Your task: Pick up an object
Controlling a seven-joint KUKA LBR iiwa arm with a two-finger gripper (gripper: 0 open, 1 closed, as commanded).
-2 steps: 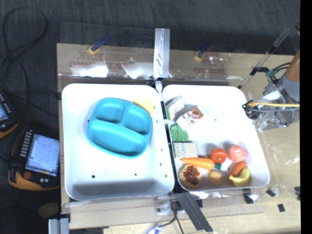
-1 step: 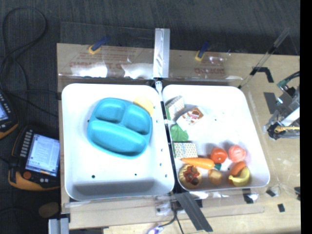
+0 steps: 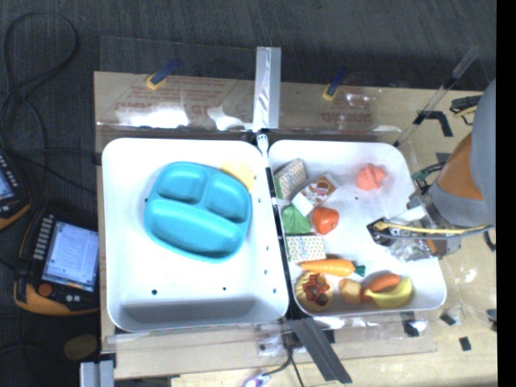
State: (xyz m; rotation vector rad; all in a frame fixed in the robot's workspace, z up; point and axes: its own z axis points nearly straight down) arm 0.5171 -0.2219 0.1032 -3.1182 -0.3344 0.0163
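Note:
The right bin point(image 3: 355, 153) holds several toy foods. Among them are a pink lump point(image 3: 371, 176) at the back, a red tomato point(image 3: 325, 220), a small carton point(image 3: 291, 176), a brown-and-white box point(image 3: 319, 190), a carrot point(image 3: 326, 266) and a banana point(image 3: 393, 296) at the front. My gripper point(image 3: 413, 247) hangs low over the right side of this bin, just behind the banana and right of the tomato. I see nothing held in it.
A blue divided plate point(image 3: 197, 208) lies in the left bin point(image 3: 129, 297), with a yellow piece point(image 3: 239, 172) at its back right. A green block point(image 3: 297, 221), a checkered packet point(image 3: 305, 247) and a small dish of food point(image 3: 314, 290) lie along the divider.

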